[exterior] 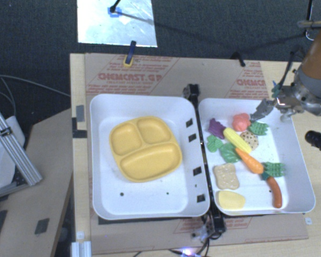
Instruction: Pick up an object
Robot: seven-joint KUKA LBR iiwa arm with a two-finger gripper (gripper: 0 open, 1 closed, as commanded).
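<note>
The right bin (pixel 299 159) holds several toy foods: a purple piece (pixel 216 127), a pink-red round piece (pixel 241 121), a yellow corn cob (pixel 237 140), an orange carrot (pixel 250 162), a cracker (pixel 226 176), a yellow slice (pixel 231 199) and a brown sausage (pixel 276 191). My gripper (pixel 265 109) hangs over the bin's far right part, just right of the pink-red piece and above a green leafy piece (pixel 258 128). Nothing shows between its fingers.
The left bin (pixel 104 197) holds a yellow sectioned plate (pixel 145 148). A black hinge strip (pixel 199 143) runs between the bins. Both bins rest on cardboard (pixel 150 74). A metal frame (pixel 10 143) stands at the left, and a shiny sheet (pixel 116 15) lies beyond the bench.
</note>
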